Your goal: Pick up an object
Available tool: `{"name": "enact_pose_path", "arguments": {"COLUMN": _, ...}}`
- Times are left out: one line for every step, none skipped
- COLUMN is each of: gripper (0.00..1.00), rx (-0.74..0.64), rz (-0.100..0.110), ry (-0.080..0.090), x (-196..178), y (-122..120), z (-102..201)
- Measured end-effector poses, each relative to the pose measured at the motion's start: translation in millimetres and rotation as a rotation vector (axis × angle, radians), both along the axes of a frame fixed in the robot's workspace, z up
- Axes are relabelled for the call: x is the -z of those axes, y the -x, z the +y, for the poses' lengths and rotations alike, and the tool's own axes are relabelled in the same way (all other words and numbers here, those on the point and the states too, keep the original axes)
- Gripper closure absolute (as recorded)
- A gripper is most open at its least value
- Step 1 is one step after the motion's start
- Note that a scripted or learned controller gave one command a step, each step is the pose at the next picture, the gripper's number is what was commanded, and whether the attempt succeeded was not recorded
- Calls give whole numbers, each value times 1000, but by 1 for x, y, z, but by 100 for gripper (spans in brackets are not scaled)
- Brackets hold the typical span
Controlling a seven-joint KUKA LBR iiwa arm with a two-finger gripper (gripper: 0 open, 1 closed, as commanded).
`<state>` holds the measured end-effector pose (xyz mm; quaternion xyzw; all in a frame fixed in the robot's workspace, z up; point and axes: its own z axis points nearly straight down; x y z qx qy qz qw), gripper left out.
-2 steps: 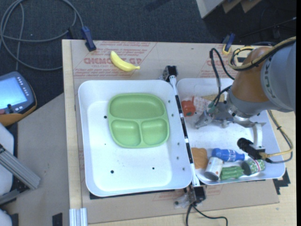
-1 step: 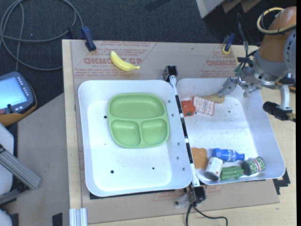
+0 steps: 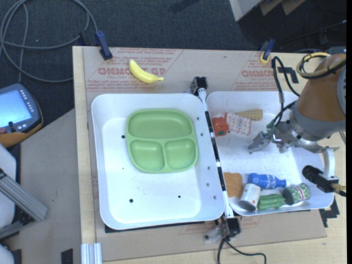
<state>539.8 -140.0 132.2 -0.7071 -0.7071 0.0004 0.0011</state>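
- Camera view, far left of my tool (image 3: 259, 143): a green divided plate (image 3: 162, 139) lies in the left bin (image 3: 110, 202), and a banana (image 3: 144, 72) rests on the desk (image 3: 88, 81) beyond it.
- Just left of my tool: a red-capped packet (image 3: 232, 124).
- Below my tool: a blue bottle (image 3: 266, 180) and cans.
- Tool's fingers look spread, grasping nothing.

Even, fairly bright overhead light washes the white bins (image 3: 110, 202) pale, with only soft, short shadows. The picture is slightly soft and grainy, and the dark floor (image 3: 165, 21) stays dim.
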Motion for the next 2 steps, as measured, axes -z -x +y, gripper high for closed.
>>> {"name": "enact_pose_path", "arguments": {"gripper": 0, "rx": 3, "rz": 3, "ry": -1, "x": 44, "y": -108, "z": 16}}
{"name": "enact_pose_path", "arguments": {"gripper": 0, "rx": 6, "rz": -26, "ry": 16, "x": 40, "y": -82, "z": 38}}
